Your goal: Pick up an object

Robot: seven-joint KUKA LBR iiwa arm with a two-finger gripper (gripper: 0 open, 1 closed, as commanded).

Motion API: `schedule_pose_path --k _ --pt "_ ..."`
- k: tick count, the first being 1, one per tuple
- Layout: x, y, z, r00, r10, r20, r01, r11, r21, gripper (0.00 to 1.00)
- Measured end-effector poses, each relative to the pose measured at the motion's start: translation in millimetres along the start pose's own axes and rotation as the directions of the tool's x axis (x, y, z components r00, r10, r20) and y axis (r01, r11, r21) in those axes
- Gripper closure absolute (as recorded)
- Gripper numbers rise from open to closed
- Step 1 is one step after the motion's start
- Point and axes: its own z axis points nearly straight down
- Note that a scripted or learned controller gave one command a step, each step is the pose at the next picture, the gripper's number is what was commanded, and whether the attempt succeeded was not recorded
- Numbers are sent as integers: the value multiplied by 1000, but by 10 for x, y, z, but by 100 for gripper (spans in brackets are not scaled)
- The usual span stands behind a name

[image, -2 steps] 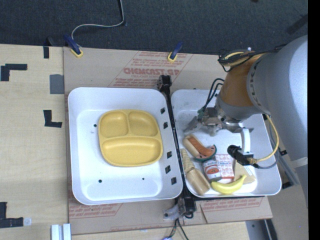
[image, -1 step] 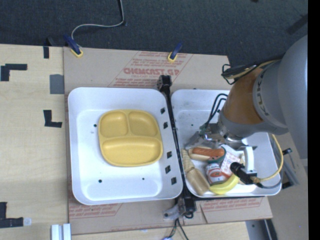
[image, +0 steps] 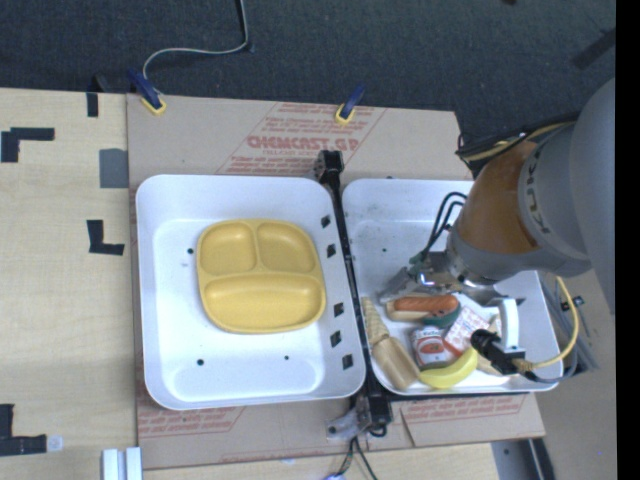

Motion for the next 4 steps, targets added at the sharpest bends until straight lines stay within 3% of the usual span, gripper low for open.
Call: schedule_pose_path --k 1,2,3,4 --pt "-187 84 5 1000 0 -3 0 1000 3 0" --pt "-188 86 -89 1000 0 -2 0 1000 3 100" --pt "359 -477 -977 1000 1 -2 -1 1000 8 100" --pt "523 -529 -1376 1000 1 -1 -1 1000 8 100"
